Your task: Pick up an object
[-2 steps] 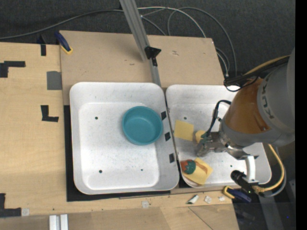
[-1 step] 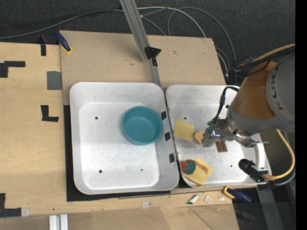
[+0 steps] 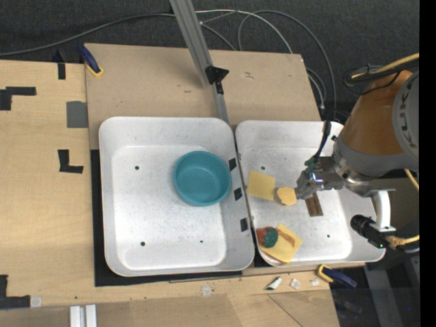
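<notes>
My gripper (image 3: 304, 187) hangs low over the right bin (image 3: 300, 138), just right of a small round yellow piece (image 3: 287, 196). A flat pale yellow square (image 3: 261, 184) lies left of that piece. A dark brown block (image 3: 314, 206) lies just below the gripper. At the bin's front are a yellow wedge (image 3: 287, 241) and a red and green item (image 3: 268, 236) on a pale disc. The left bin (image 3: 122, 182) holds a teal bowl (image 3: 201, 177). Nothing shows between the fingers.
A grey pole (image 3: 197, 43) slants down from the top to the bins' shared back corner. Cables loop behind the right bin. Black clips sit along the divider between the bins. Small white bits lie on the bench in front.
</notes>
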`<state>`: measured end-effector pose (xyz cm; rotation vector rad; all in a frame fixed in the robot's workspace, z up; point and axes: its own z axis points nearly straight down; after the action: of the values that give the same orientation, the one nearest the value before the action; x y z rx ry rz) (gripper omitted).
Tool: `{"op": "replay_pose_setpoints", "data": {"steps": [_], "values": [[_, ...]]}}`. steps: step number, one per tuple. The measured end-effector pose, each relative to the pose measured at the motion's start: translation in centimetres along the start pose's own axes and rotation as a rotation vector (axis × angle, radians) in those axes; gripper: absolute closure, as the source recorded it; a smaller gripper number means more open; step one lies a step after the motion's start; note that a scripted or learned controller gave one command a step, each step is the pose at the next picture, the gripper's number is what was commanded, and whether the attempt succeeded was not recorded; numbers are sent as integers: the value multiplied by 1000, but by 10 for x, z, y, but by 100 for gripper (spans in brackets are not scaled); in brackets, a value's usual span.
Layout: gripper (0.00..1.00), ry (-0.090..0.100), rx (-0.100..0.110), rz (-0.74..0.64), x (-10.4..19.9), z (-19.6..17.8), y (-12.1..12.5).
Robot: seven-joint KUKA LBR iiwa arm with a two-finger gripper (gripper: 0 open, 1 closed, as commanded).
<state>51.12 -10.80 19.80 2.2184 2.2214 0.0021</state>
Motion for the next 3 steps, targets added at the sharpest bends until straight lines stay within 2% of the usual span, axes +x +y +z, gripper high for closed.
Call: {"op": "replay_pose_setpoints", "data": {"steps": [1,2,3], "values": [[100,0,-1,-1,4,-43,3],[100,2,4,-5,60,-30,4],[100,3,5,-6,112,-36,-6]]}}
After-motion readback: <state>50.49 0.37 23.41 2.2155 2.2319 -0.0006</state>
